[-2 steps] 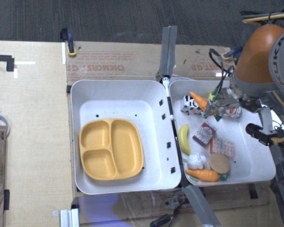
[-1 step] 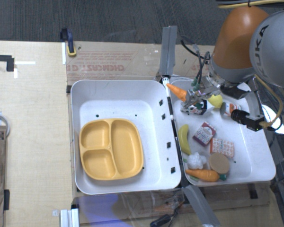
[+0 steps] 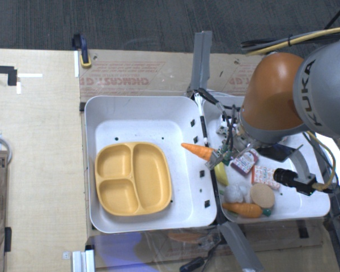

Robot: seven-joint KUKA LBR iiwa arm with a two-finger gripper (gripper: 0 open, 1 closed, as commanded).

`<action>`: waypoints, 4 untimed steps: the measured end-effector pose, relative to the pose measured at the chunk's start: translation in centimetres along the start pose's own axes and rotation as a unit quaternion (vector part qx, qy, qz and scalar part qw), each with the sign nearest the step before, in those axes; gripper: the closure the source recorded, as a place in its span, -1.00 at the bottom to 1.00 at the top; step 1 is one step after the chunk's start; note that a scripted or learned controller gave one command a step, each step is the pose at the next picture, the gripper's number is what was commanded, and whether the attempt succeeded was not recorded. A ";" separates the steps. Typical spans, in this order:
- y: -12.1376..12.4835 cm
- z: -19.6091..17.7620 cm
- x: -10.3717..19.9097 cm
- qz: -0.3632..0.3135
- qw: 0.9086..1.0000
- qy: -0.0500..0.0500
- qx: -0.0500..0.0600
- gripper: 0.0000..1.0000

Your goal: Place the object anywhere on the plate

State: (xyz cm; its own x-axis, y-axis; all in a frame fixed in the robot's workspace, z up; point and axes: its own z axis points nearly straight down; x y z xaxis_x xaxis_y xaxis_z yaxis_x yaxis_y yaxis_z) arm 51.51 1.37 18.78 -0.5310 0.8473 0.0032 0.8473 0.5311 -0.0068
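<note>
The claw (image 3: 220,155) is hanging low over the divider between the two bins, and it is gripping a toy carrot (image 3: 197,150) by its leafy end, fingers clamped on it. The carrot's orange body is sticking out to the left, its tip pointing over the left bin (image 3: 102,109), clear of the floor by the look of it. Behind the claw, the orange band (image 3: 272,86) and grey wrist are looming over the right bin (image 3: 323,205), covering much of it. Near the claw in that bin, a yellowish piece (image 3: 220,174), a red-and-white packet (image 3: 245,162), a round tan disc (image 3: 262,196) and a second carrot (image 3: 243,209) are lying in a loose pile.

Out to the left, the yellow three-compartment plate (image 3: 134,178) is sitting in the left bin, well apart from the carried carrot, all compartments bare.

So this looks like the carry step: picked up, crossing the divider, not yet delivered. The next move is calling for travel left and slightly nearer, until the carrot is hanging over a compartment, then a lowering and a release. The end-on hold looks shaky, so a swing could be shaking it loose.
</note>
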 end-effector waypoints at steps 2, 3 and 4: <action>0.0 0.0 0.0 0.000 1.000 0.000 0.000 -1.00; 7.0 -0.1 -8.7 -0.027 1.000 -0.001 -0.001 -1.00; 7.1 -0.6 -8.8 -0.027 1.000 0.000 0.001 1.00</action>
State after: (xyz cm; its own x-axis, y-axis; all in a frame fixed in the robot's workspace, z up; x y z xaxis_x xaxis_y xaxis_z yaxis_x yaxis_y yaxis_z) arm 62.18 -2.36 19.34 -0.5756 0.8177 0.0037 0.8177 0.5756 -0.0078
